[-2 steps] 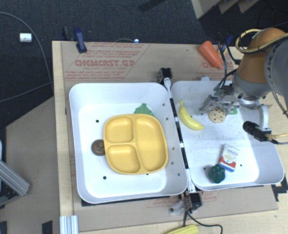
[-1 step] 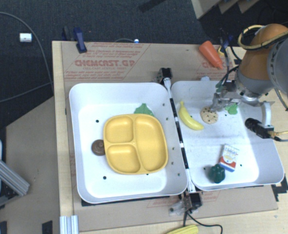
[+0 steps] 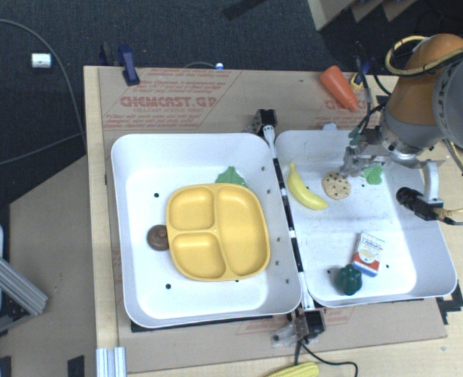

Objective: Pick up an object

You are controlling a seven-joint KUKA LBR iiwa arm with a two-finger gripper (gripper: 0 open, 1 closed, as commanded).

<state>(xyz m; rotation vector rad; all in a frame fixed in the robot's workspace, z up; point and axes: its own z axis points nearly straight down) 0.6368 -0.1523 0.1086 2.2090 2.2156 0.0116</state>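
In the right bin lie a yellow banana, a round speckled cookie, a small light-green piece, a red-and-white carton and a dark green round object. My gripper reaches down into the bin's far part, just above and between the cookie and the light-green piece. The wrist hides how it meets them. Nothing is visibly lifted.
The left bin holds a yellow divided plate, a brown disc at the plate's left and a green piece behind it. An orange carrot lies on the bench beyond the right bin. A black cable end hangs beside the wrist.
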